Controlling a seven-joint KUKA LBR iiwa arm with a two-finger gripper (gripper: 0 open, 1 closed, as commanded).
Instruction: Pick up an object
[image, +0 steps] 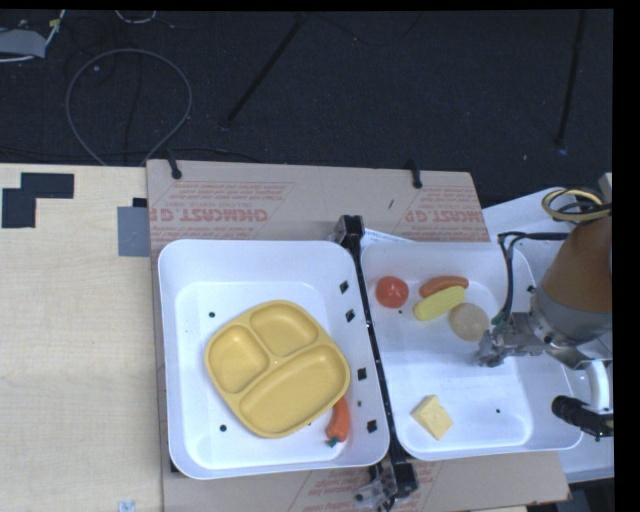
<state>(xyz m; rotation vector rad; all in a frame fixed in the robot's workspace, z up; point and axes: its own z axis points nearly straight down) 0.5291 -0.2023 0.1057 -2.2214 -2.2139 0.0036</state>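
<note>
In the right bin (470, 440) lie a red tomato-like ball (391, 291), an orange sausage shape (443, 285), a yellow banana shape (439, 302), a beige round piece (467, 321) and a yellow cheese wedge (433, 416). My gripper (493, 350) hangs low at the bin's right side, just right of and below the beige round piece. Nothing shows between its fingers. The left bin (190, 270) holds a yellow divided plate (277, 368) and an orange carrot (339, 421) at the plate's lower right edge.
A black divider (366, 340) runs between the two bins. Cardboard (300, 205) lies under them, with wooden bench to the left. The arm's orange band (585, 265) and cables sit over the right rim.
</note>
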